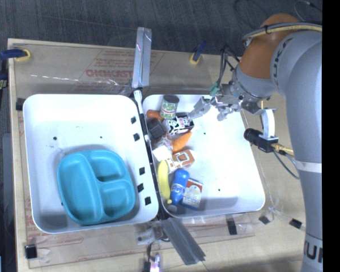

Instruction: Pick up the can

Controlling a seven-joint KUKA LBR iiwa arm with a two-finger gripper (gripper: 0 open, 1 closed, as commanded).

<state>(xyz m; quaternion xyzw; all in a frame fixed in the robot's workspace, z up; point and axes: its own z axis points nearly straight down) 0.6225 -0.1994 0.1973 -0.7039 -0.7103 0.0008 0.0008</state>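
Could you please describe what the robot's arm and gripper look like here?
The arm is thick, rounded and light grey, with an orange band above the wrist. The gripper is small, metallic grey. Thin dark cables loop beside the wrist.

Two white bins (79, 109) sit on a pale brown bench (73, 67) printed with red lettering; the left one holds a turquoise divided tray (96, 186). In the right bin, a can (170, 106) with a green-and-white label and dark lid stands by an orange carrot (180, 140), a yellow banana (163, 181) and a blue bottle (179, 185). The arm (297, 95) is grey with an orange band.
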